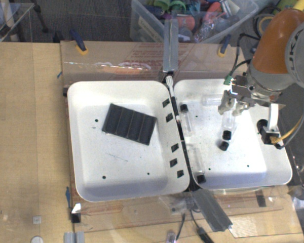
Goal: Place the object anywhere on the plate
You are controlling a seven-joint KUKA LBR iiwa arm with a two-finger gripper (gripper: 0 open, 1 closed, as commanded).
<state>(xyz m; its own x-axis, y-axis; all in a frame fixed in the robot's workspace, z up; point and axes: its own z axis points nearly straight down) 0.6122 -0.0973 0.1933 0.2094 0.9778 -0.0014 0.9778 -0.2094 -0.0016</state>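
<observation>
Gripper [226, 139] hangs over the right bin [253, 173], fingers slightly apart and empty, with the dark ridged plate [129, 124] lying well across the divider in the left bin.

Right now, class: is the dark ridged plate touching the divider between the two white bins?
Apart. The camera view shows bare white bin floor between the dark plate and the divider.

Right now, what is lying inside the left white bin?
A dark ribbed rectangular plate lies flat and slightly turned inside the left bin. Whatever is under the plate is covered. The pincer hangs over the right bin.
</observation>
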